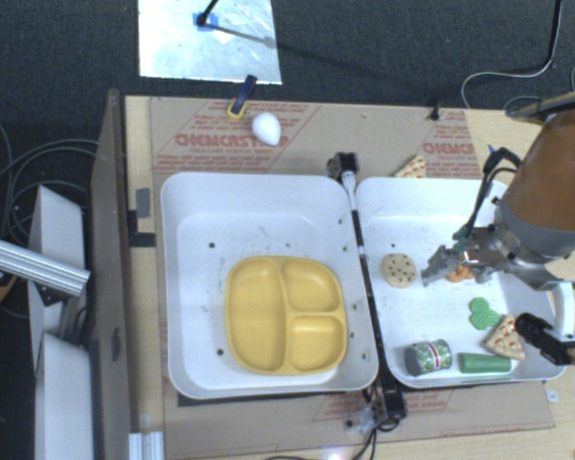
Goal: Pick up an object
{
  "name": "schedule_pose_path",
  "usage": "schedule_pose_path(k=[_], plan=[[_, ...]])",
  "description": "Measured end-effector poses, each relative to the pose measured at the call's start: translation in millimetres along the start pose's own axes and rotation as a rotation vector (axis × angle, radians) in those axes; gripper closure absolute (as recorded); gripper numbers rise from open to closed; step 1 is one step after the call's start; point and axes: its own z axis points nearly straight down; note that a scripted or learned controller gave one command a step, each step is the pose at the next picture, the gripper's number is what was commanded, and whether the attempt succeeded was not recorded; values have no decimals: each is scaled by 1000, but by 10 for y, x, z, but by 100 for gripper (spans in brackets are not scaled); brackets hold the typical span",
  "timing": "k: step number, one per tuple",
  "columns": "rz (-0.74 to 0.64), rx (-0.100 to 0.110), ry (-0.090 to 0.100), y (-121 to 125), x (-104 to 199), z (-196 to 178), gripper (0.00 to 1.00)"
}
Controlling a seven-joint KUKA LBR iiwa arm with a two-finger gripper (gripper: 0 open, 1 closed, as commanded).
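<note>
1. Orange toy piece, small and hard to identify, lies in the right bin just under the gripper, right of the cookie.
2. The gripper reaches in from the right on the grey arm, whose orange band sits above the wrist. Its fingers point left and down toward the bin floor; I cannot tell whether they are open or closed, nor whether they touch the orange piece.
3. A round chocolate-chip cookie lies in the right bin near the divider between the bins, just left of the gripper.
4. Along the near edge of the right bin lie a small can on its side, a green stick-shaped piece to its right, and a pizza slice just beyond that stick.
5. A green leafy toy sits just beyond the pizza slice, near the arm's wrist.
6. The left bin holds a yellow divided plate with three compartments, lying flat in its near half.
7. Beyond the bins, on the cardboard, a white egg rests beside a small yellow-and-blue object.
8. Another pizza slice lies on the cardboard just past the far rim of the right bin.
</note>
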Motion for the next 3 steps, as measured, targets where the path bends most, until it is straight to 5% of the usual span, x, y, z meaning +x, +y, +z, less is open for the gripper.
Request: schedule_pose_path(k=[1, 2, 3], plan=[[4, -13, -6, 570, -587, -864, 0], [3, 0, -1, 724, -963, -141, 0], [3, 4, 0, 671, -1019, 448, 0]])
